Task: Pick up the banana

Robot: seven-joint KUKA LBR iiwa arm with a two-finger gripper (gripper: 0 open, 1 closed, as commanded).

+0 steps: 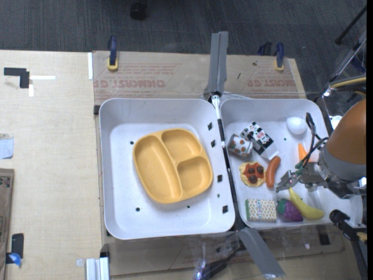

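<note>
Tool (pixel 289 181) over right bin (pixel 274 105), finger state unclear; banana (pixel 306 205) just beside, long axis upper-left to lower-right.

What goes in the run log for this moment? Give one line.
gripper over right bin | banana in bin, ungrasped | grapes beside

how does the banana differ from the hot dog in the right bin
The banana is yellow; the hot dog is orange-red. The banana is curved and longer, the hot dog straighter and shorter. The banana lies near the bin's front edge beside the purple grapes, while the hot dog sits nearer the middle, next to the pizza slice. Both are toy foods lying flat in the right bin.
</note>
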